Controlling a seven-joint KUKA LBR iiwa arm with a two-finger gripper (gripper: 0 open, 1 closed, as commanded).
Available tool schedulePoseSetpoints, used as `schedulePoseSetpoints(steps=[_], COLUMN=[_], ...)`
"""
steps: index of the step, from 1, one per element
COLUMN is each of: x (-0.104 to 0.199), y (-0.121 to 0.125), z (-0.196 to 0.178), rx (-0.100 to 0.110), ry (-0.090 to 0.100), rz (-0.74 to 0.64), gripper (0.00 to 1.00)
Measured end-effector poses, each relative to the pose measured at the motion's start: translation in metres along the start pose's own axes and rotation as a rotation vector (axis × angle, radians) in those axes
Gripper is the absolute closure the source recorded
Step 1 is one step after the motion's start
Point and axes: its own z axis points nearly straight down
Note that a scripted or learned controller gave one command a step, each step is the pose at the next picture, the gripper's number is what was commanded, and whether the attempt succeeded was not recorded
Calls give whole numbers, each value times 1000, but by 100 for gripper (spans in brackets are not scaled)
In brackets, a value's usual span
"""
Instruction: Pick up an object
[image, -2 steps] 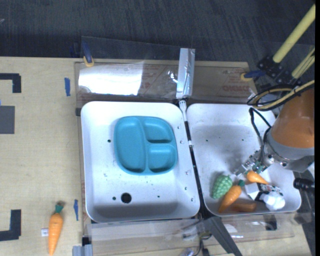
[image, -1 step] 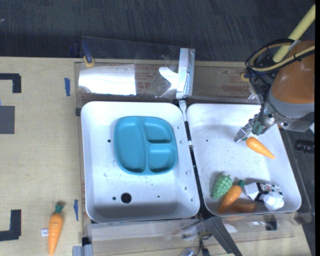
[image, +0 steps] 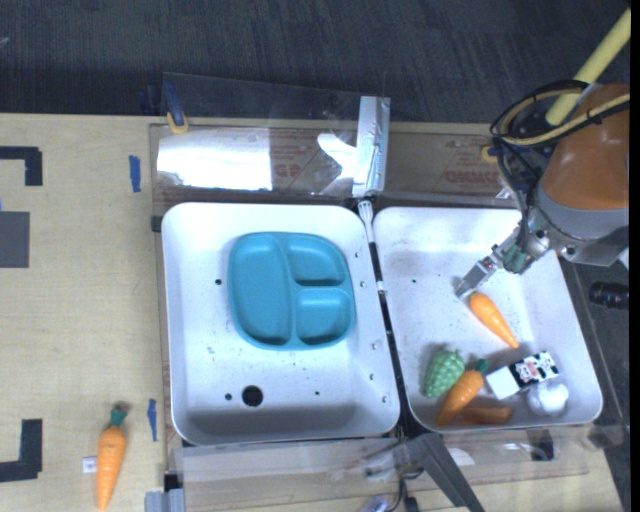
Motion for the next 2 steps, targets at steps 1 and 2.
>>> schedulePoseSetpoints(steps=[1, 2], x=[-27, -28], y=[-22, -21], z=[92, 80], rx=[-2, -7], ry=[-1, -5], rz=[222, 222], gripper=[0, 100])
